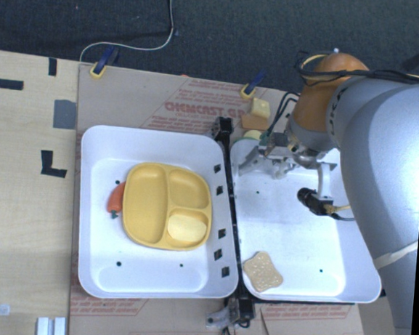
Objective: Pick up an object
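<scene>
Near right bin's front edge: cracker (pixel 262 271), well apart from claw (pixel 269 157) at bin's back; claw opening unclear.

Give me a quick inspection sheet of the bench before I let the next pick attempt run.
Surface: two white bins, left bin and right bin, on a cardboard sheet.
Job's things: yellow divided plate in left bin, orange item tucked under its left edge; cracker near right bin's front-left corner.
Clutter: small blocks behind the bins.
Gripper: gripper at right bin's back-left corner, nothing seen held.
Cables: white cable at back.
Surroundings: dark carpet.
</scene>
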`<state>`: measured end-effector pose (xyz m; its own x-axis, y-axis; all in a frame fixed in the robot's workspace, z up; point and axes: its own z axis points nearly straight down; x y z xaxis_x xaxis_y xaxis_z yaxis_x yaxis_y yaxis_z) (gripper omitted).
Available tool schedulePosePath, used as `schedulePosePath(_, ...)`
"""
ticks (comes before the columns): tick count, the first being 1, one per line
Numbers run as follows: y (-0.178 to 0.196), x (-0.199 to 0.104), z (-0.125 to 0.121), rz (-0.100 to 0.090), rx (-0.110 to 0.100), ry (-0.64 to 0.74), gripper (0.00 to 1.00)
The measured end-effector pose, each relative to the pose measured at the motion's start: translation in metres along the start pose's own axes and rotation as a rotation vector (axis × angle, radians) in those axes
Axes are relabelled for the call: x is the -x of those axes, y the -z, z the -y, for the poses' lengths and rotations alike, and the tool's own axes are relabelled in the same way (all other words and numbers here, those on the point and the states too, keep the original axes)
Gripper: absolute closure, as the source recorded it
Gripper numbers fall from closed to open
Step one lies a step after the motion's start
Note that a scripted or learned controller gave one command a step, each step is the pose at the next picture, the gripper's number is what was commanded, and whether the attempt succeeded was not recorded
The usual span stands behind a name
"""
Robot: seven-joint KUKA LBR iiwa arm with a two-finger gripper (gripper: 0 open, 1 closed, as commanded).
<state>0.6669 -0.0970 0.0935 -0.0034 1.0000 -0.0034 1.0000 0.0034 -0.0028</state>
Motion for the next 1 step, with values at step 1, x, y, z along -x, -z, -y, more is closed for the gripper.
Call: schedulePosePath(1,-0.0070,-0.0012,-0.0008,0.000,0.000,-0.001,0.00)
